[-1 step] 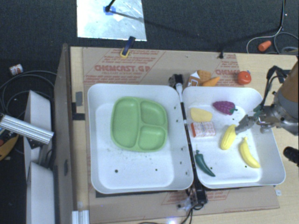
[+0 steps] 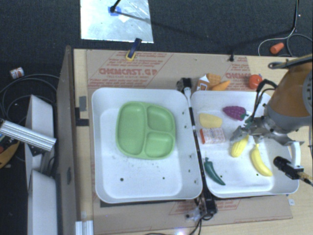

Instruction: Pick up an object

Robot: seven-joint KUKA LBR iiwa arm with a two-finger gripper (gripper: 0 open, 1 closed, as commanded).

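The right white bin [image 2: 281, 184] holds several toy foods: a pale yellow piece [image 2: 210, 120], purple grapes [image 2: 234, 112], a small pink-and-white packet [image 2: 213, 136], a yellow corn cob [image 2: 238, 147], a banana [image 2: 260, 160] and a dark green pepper [image 2: 213, 173]. My gripper [image 2: 247, 129] reaches in from the right and hangs low over the bin's middle, just above the corn cob's upper end and right of the packet. The grey arm with its orange band [image 2: 293, 94] covers the bin's right rim. Nothing is visibly lifted.
The left white bin [image 2: 105, 180] holds a green divided plate [image 2: 146, 130]. Behind the bins, on the cardboard, lie a carrot [image 2: 221, 85] and an orange ball [image 2: 255, 81]. A black divider [image 2: 195, 136] runs between the bins.
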